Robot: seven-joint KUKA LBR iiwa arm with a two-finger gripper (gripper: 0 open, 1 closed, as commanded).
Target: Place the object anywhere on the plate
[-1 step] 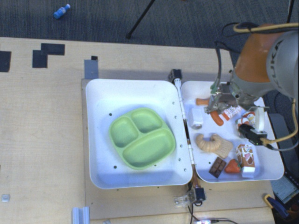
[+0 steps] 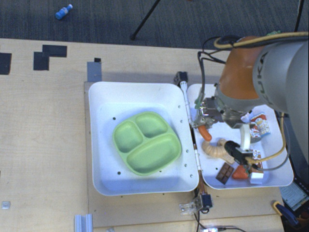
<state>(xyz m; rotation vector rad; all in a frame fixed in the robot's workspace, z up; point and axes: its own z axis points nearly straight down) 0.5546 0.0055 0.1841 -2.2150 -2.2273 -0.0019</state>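
A green plate point(image 2: 147, 142) with three compartments lies in the left white bin point(image 2: 104, 178). My gripper point(image 2: 203, 120) hangs over the left side of the right bin point(image 2: 285, 175), close to the wall between the two bins. Just below it, on the bin floor, lies a small orange carrot-like piece point(image 2: 206, 134). A tan pastry-like piece point(image 2: 215, 150) lies a little nearer the front. The wrist hides the fingers, and nothing shows between them.
The right bin also holds a brown block point(image 2: 225, 173), a red-orange piece point(image 2: 240, 173), a small white and blue block point(image 2: 257, 177) and a colourful packet point(image 2: 261, 124). The grey and orange arm point(image 2: 251, 76) covers the bin's back part.
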